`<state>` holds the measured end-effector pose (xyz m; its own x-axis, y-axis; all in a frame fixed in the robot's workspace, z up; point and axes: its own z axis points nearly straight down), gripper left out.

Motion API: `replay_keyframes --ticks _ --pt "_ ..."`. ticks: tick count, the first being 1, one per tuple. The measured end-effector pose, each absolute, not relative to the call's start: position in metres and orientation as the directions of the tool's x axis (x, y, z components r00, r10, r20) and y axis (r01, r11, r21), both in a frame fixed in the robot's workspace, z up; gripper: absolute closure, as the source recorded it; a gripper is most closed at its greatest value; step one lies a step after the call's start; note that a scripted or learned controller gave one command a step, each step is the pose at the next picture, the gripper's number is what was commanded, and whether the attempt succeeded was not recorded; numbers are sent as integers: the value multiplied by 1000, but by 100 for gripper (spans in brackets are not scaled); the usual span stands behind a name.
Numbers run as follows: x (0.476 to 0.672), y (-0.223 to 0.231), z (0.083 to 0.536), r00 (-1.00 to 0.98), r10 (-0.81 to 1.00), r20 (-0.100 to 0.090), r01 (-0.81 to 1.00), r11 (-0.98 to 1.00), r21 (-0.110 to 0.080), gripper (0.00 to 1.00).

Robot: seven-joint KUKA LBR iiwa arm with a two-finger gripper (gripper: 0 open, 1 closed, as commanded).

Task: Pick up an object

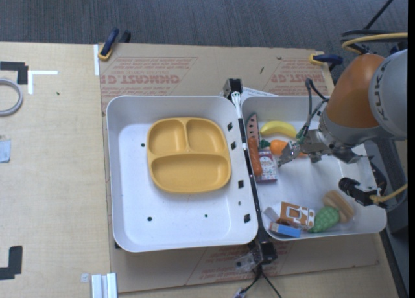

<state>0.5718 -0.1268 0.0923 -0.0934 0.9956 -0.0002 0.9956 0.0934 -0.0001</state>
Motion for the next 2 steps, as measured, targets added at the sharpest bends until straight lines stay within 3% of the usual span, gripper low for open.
replay_keyframes --ticks 1,2 --pt "648 -102 89 105 994 -3 993 -105 -57 0" --pt "648 -103 98 104 995 -4 993 -104 -57 100"
